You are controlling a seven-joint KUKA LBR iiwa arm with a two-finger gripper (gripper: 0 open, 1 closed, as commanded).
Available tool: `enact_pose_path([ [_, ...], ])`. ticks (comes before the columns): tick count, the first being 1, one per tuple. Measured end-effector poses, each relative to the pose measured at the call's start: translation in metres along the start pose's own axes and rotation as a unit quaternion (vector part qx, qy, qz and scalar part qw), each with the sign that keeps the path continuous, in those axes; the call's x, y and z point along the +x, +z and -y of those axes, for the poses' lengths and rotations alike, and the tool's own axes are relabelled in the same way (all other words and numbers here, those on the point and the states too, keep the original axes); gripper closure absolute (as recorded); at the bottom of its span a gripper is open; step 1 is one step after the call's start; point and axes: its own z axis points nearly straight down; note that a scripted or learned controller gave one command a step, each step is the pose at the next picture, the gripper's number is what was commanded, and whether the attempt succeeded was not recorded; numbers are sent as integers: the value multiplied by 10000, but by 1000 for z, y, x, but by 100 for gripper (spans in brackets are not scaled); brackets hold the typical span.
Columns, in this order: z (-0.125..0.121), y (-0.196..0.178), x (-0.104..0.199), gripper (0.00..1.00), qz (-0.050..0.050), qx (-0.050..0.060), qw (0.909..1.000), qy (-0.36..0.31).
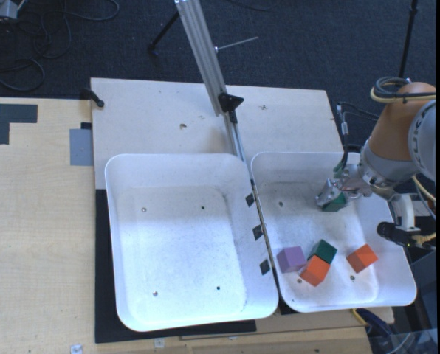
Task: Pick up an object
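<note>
The gripper [332,197] hangs over the upper middle of the right bin [294,175], and a small dark green piece [337,203] shows just beneath its tip. Whether that piece is pinched between the claw's tips or merely lies under them cannot be told, nor whether the claw is spread or pressed together; the metal tip is too small and blurred.

Toward the near edge of the right bin, well apart from the gripper, lie four small blocks. A purple cube [291,258] sits nearest the divider between the bins. Just beside it is an orange block [315,271], and a green cube [325,251] touches that orange block from behind. A second orange cube [362,257] lies a little apart, toward the arm's side of the bin.

The left bin [131,198] sits beside the right bin, its white floor faintly speckled. Both bins rest on a pale board [161,116], with a light wooden bench [35,227] beyond the left bin. A slanted aluminium rail [203,46] rises from behind the divider. Behind the board, dark carpet [301,28] carries loose black cables.
</note>
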Motion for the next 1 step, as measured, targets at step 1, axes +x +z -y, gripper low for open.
enact_pose_path([
  [1, 48, -32, 84, 100, -24, 2, 10000, -24],
])
